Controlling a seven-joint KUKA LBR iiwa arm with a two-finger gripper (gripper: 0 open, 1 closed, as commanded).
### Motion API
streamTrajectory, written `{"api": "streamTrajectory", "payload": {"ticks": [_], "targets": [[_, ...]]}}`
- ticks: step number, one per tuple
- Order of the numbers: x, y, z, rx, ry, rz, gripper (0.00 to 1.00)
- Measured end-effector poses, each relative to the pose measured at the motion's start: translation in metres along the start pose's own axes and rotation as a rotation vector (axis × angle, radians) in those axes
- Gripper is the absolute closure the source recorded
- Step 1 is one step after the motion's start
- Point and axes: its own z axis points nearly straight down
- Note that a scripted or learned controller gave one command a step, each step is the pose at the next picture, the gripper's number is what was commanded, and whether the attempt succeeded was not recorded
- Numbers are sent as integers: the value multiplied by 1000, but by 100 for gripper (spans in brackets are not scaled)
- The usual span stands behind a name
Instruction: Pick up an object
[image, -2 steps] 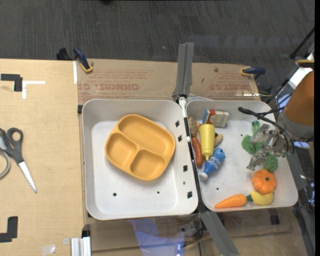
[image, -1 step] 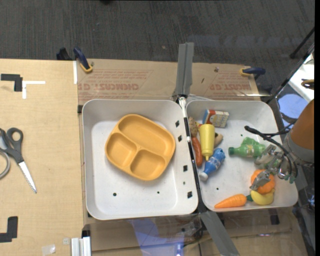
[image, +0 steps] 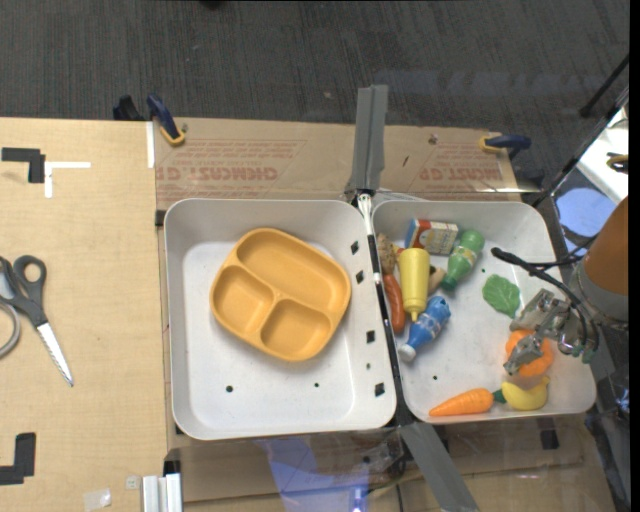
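Hand (image: 532, 335): metal two-finger unit at the end of the grey arm, entering from 3 o'clock, low over the right-hand shallow white plastic bin (image: 455, 385). Finger state: cannot tell; the tips blur into what lies beneath.

Nearest item: small orange rounded toy fruit (image: 527, 352), directly under the hand, touching or nearly so. Judged the likely target. Whether it sits between the fingers is not visible.

At 6 o'clock of it, touching: yellow rounded toy fruit (image: 526, 394). At 7 o'clock, near: orange plastic carrot (image: 463, 403), lying along the bin's near wall. At 11 o'clock: flat green toy leaf (image: 502, 295). Farther, toward 9 to 10 o'clock: blue-and-white toy bottle (image: 425, 327), yellow plastic bottle (image: 413, 279), green plastic bottle (image: 459, 260).

Handling note: straddle the orange fruit alone, descend straight, and close on its widest part; the yellow fruit crowds one side and could be caught or nudged. A rounded, smooth piece will probably slip from a shallow pinch.

Left-hand white bin (image: 190, 400): holds a yellow three-compartment plastic plate (image: 280, 293), well apart. Wooden surface (image: 90, 320) at 9 o'clock.
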Motion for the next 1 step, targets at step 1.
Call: {"api": "streamTrajectory", "payload": {"ticks": [1], "targets": [[5, 67, 10, 0, 2, -61, 100]]}}
